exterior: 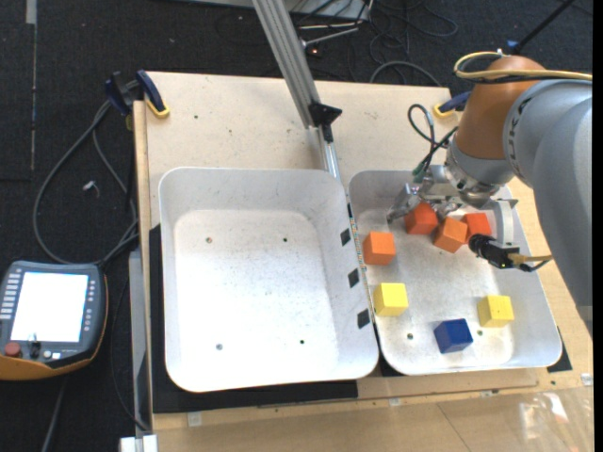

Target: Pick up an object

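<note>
**Ana:** Fingers (426, 205) are down in the right bin (528, 347), near its far edge, but the wrist covers them; whether they're spread or pinching something, I can't tell.

**Ben:** What sits around them?

**Ana:** Three orange-red blocks bunched together. A red-orange block (421, 219) lies right under the gripper, an orange block (451, 234) is just beside it, and another red block (479, 224) is tucked behind that one, towards the table's right edge.

**Ben:** And the rest of that bin?

**Ana:** An orange cube (380, 247) stands near the bin's left wall, with a yellow cube (391, 298) nearer the front below it. A blue cube (453, 335) sits by the front rim, and a second yellow cube (496, 310) is near the front right corner.

**Ben:** The left bin (188, 196)?

**Ana:** Beside the right one, walls touching mid-table.
</note>
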Controlling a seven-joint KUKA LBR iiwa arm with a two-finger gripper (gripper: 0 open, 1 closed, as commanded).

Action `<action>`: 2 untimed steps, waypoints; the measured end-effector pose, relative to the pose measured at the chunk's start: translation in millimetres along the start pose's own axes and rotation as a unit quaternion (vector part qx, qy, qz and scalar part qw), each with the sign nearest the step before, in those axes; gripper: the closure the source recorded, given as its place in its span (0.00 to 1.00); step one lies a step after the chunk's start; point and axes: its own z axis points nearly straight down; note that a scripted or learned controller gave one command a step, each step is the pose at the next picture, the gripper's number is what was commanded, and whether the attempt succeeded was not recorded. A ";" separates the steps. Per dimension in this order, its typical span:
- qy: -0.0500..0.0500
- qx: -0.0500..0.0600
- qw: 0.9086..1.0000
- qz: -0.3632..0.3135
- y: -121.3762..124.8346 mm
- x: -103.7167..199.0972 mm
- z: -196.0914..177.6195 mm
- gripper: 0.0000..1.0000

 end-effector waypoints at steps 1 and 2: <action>-0.001 -0.002 1.000 0.000 1.3 -0.4 -12.4 1.00; 0.001 -0.006 1.000 -0.005 14.7 93.8 -107.5 1.00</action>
